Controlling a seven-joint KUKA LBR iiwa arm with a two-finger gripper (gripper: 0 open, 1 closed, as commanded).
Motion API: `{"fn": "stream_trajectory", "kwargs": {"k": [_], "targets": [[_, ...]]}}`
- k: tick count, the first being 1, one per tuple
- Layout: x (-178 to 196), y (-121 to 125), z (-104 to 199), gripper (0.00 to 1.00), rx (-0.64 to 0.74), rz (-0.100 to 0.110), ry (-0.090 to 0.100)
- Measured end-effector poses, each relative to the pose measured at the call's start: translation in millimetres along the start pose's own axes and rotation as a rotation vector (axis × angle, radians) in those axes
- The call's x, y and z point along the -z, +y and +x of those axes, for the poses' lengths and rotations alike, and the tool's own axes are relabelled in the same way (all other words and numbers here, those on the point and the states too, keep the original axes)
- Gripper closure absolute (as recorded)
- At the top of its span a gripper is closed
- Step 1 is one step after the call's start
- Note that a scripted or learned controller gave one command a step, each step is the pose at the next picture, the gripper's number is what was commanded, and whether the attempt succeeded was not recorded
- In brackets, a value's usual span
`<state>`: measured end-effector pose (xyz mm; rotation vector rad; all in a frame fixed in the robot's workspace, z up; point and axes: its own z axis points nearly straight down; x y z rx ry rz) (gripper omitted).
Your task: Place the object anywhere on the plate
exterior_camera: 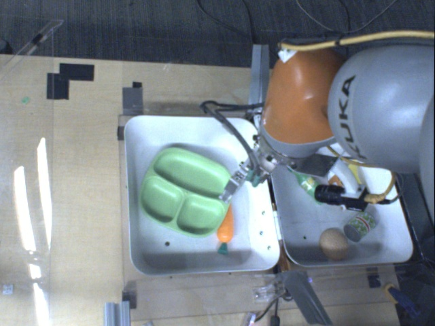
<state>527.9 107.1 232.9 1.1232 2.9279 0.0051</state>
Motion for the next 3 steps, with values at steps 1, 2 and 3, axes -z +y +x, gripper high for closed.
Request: {"fn": "stream_trajectory", "kwargs": {"k": [1, 2, 3], "targets": [[-128, -15, 31, 0.00, -0.031, -0.008, -0.002], [-143, -18, 33, 0.00, -0.242, -0.010, -0.001], [-130, -14, 30, 1.00, -0.242, -0.023, -0.008]]}}
